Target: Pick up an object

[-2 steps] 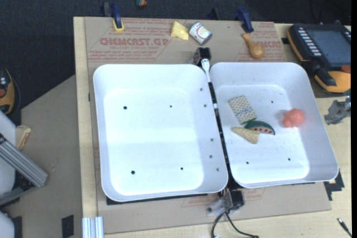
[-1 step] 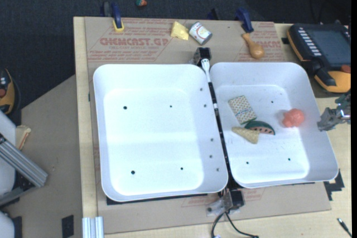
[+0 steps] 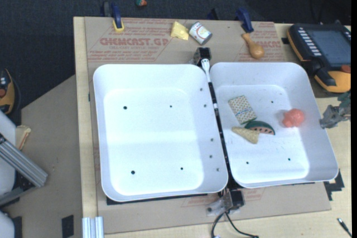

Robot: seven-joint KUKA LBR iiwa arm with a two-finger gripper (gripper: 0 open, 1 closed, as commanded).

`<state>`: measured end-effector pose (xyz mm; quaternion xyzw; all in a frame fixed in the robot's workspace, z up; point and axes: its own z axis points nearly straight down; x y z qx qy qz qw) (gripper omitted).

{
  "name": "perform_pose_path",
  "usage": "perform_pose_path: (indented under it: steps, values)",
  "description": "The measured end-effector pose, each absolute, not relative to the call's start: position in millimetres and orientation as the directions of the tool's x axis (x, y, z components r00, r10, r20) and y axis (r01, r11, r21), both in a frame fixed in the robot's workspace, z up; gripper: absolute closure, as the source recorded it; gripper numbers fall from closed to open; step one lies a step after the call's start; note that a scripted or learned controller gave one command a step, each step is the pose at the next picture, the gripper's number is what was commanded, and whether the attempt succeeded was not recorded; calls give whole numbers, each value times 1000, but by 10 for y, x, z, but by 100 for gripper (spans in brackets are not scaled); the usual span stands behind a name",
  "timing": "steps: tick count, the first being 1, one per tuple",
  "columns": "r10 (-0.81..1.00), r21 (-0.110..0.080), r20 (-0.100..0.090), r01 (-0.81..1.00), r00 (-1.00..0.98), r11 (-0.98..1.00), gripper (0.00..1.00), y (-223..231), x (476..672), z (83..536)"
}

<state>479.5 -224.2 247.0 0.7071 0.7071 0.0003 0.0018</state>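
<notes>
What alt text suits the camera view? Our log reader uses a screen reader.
Two white bins sit side by side; the right bin holds a pink ball, a patterned packet and a watermelon-slice toy. The tool hangs at that bin's right edge.

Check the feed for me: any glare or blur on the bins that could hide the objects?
Camera view: even light, soft shadows only; the right bin has no glare, and the pink ball and watermelon slice read clearly; the gripper at the right edge looks blurred.

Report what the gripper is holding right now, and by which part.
Nothing is held. The gripper sits at the right bin's outer edge with nothing between its fingers; the pink ball lies apart from it inside that bin.
</notes>
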Motion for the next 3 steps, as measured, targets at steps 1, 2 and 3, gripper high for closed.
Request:
perform_pose_path:
  steps: [1, 2, 3]
  values:
    - [1000, 4, -3, 1000, 0, 0, 100, -2242, 4818, 2639]
    - [1000, -3, 1, 1000, 0, 0, 100, -2236, 4790, 2467]
    - [1000, 5, -3, 1000, -1, 1, 100, -2243, 4798, 2650]
